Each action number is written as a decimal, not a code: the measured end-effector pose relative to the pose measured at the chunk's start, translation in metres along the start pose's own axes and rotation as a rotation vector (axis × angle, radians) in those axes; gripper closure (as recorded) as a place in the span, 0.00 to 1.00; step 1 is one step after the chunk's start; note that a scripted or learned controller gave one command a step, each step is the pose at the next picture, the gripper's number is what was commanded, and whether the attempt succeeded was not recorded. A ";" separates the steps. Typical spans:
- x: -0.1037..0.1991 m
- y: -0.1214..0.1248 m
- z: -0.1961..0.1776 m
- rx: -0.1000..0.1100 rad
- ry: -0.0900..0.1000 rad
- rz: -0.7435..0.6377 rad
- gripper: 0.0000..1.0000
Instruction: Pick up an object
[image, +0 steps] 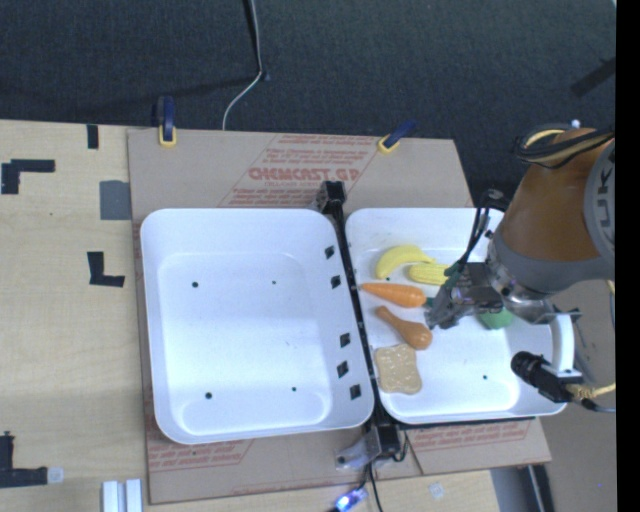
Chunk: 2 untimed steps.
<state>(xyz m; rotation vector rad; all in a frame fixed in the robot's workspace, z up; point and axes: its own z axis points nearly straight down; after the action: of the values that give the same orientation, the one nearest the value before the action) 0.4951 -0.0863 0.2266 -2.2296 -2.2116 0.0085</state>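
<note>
Camera view showed us two shallow white bins side by side on a cardboard sheet: the left bin (240, 320) at the middle of the frame, the right bin (470, 395) toward the lower right. All the toy food lay crowded in the right bin's left half, near the divider, which we judged left the arm a short reach from the frame's right edge. A yellow banana (408, 264) sat uppermost, an orange carrot (394, 294) just below it, a brown drumstick (404, 328) slanting below that, and a tan slice of bread (398, 369) lowest. A green object (494, 319) peeked out beside the wrist, mostly hidden.

Our gripper (444, 310) hung low over the bin's centre, just right of the drumstick's thick end and the carrot's tip. We could not tell how its jaws stood, since the dark mechanism blurred together, and we saw nothing clearly held. The drumstick looked the likeliest target to us: smooth, glossy, narrow at its upper-left end and rounded at its lower-right end, lying flat on the bin floor.
</note>
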 end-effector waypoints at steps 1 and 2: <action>0.053 0.055 -0.059 -0.011 0.003 -0.015 1.00; 0.148 0.054 -0.080 -0.005 0.005 -0.019 1.00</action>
<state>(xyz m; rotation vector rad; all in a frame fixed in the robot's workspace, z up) 0.5507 0.0614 0.3062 -2.2092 -2.2324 -0.0027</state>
